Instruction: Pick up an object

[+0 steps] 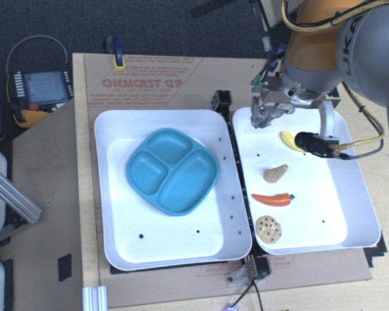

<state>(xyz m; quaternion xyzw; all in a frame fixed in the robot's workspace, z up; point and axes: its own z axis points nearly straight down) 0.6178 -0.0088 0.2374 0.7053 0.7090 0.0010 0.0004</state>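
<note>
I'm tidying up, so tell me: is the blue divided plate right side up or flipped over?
Right side up. The blue divided plate lies flat in the left bin with its three compartments facing up.

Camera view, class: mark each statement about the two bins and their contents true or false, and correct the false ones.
1. The blue divided plate lies in the left bin. True.
2. The red chili pepper lies in the left bin. False: it lies in the right bin.
3. The cookie is nearer the camera than the chili pepper. True.
4. The gripper is over the blue plate. False: it is over the right bin's far corner.
5. The banana rests on the plate. False: it lies in the right bin.
</note>
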